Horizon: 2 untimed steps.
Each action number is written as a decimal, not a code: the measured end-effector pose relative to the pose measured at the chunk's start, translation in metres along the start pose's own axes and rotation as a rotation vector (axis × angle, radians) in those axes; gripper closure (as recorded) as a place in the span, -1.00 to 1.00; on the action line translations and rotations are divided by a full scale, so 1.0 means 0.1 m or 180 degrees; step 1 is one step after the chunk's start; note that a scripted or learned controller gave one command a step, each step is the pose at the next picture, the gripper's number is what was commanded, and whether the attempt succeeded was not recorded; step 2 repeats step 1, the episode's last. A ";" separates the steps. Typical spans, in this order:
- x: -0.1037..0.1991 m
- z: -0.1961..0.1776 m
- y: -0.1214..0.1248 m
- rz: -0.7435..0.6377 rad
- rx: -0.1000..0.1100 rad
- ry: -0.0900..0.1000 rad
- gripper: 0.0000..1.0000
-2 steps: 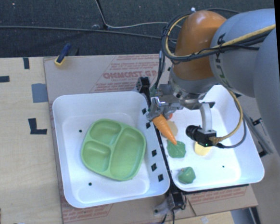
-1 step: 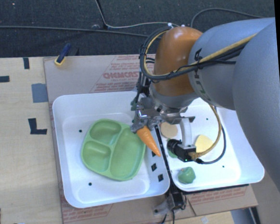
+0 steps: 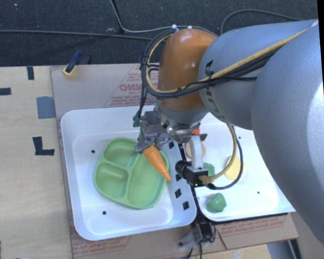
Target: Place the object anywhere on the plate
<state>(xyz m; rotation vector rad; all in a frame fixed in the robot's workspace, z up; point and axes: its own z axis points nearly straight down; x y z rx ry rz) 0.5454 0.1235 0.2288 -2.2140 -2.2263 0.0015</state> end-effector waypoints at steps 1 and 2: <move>-0.02 0.00 0.00 0.0008 0.0003 -0.0004 -1.00; -0.02 0.00 0.00 0.0008 0.0003 -0.0004 -1.00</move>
